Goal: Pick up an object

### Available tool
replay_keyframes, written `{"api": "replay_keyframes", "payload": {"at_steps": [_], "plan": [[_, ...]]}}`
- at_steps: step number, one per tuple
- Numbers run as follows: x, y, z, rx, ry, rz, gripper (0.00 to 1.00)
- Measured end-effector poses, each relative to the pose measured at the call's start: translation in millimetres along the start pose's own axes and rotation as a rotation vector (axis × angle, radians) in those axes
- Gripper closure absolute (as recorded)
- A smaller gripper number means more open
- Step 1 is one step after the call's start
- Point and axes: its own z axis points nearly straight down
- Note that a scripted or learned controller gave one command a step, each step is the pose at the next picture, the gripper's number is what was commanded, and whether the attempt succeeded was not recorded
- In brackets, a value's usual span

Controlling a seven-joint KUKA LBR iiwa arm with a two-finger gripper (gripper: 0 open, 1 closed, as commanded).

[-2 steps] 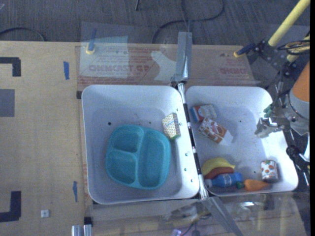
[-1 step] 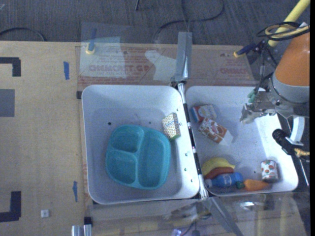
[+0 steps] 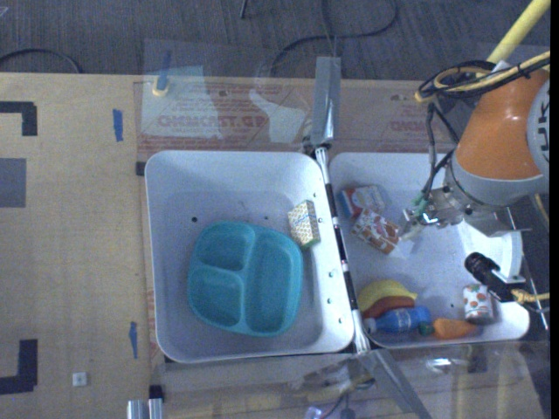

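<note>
Nearest the camera, along the front edge of the right bin (image 3: 437, 260), there's a little pile: an orange carrot-looking piece (image 3: 454, 327), a blue bottle (image 3: 400, 320) lying on its side, a yellow rounded thing (image 3: 387, 291) with something red tucked under it, and a small white can with orange spots (image 3: 477, 303) over by the right wall. That pile overlaps so much I honestly can't say where one piece ends and the next starts. The left bin (image 3: 218, 190) has a teal divided plate (image 3: 246, 278) lying flat and a small patterned box (image 3: 304, 223) leaning at its right wall. Going further back in the right bin, the object closest to the robot is a red-and-white crumpled packet (image 3: 377, 232), lying tilted on the bin floor near the left wall, with white patches and print too small to read. Just behind it sits a blue-and-red pack (image 3: 360, 201). The jaws sit just right of the red-and-white packet, slightly further back, very near its right end; it's too blurry to say whether they touch it, and I can't tell if the jaws are open or closed. The arm (image 3: 502, 133) above is cut off at the right edge. Beyond the bins, the table (image 3: 70, 260) carries a printed cardboard sheet (image 3: 218, 116).
</note>
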Motion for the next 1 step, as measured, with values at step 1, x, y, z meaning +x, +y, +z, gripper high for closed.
{"api": "replay_keyframes", "payload": {"at_steps": [1], "plan": [[-0.3, -0.1, 0.0, 0.000, 0.000, 0.001, 0.00]]}}
